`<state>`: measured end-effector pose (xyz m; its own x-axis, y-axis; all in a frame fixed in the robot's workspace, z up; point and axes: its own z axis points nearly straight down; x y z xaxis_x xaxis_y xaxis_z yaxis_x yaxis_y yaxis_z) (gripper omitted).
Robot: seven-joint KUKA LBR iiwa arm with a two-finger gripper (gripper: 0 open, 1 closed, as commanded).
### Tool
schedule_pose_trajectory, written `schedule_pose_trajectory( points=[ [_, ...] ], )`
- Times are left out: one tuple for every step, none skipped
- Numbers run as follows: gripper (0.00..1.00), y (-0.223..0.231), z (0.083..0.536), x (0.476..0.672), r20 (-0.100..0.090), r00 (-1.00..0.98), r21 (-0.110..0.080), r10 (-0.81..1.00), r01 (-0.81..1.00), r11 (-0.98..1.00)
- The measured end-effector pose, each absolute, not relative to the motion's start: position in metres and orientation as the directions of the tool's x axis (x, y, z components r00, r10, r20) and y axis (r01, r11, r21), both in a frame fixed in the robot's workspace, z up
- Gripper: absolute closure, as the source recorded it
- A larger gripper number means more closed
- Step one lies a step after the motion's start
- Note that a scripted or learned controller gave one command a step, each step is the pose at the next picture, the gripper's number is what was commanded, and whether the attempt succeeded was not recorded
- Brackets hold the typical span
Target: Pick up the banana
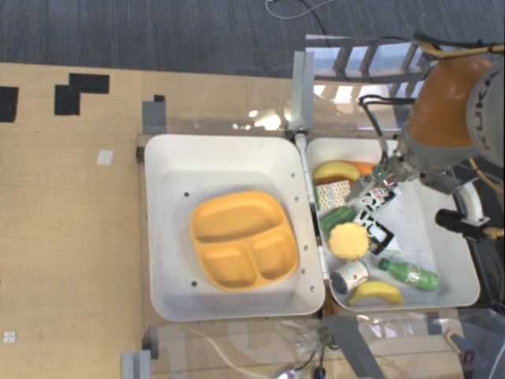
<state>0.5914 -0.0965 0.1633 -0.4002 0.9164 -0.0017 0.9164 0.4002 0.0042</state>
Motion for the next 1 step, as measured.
schedule_pose_trajectory(
  points=[
    [0.0,-0.0409,0.1867,0.6232,-0.005,-0.663,0.007,0.749,0.749,0.663]
  ],
)
